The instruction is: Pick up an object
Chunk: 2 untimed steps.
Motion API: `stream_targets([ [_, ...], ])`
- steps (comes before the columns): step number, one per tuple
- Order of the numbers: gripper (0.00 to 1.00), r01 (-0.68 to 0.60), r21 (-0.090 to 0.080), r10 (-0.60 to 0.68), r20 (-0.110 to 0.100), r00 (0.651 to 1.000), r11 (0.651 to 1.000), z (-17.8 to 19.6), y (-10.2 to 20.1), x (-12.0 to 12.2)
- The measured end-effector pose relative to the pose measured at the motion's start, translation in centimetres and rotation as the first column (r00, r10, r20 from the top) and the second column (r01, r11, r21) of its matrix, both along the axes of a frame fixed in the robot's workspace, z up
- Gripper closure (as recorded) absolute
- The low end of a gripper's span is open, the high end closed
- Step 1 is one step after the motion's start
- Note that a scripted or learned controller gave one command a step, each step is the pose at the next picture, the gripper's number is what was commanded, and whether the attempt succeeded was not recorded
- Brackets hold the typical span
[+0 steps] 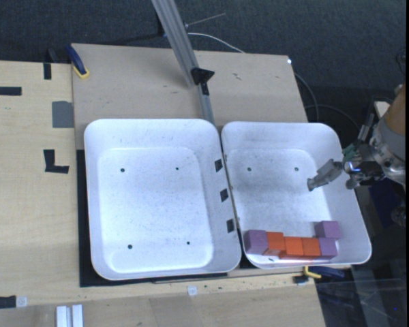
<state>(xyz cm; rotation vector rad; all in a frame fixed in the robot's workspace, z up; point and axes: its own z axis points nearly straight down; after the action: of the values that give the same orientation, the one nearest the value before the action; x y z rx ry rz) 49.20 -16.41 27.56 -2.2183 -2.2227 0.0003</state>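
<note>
Two white bins stand side by side. In the right bin (293, 138), purple and orange blocks (293, 244) lie in a row along its near wall. The gripper (324, 177) hovers over this bin's right part, apart from the blocks; I cannot tell how its claw stands.

We see two white bins, the left bin (153, 196) and the right bin (286, 155), both finely speckled with dark dots. In the right one lie purple blocks (257, 240) and orange blocks (301, 246) (the purple ones sit at the row's ends). The bench (123, 80) is pale tan wood, marked with black tape pieces (53, 161) and a grey patch (63, 113). The gripper (325, 176) is grey. A blue-and-yellow clamp (78, 61) sits at the bench's corner.
</note>
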Motion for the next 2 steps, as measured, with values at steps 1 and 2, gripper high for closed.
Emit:
stream_targets([
  [1,0.00,0.000,-0.001,0.000,-0.005,1.000,1.000,-5.3,-0.1,2.4],
  [2,0.00,0.002,0.000,-0.002,-0.003,1.000,1.000,-6.6,0.7,1.3],
])
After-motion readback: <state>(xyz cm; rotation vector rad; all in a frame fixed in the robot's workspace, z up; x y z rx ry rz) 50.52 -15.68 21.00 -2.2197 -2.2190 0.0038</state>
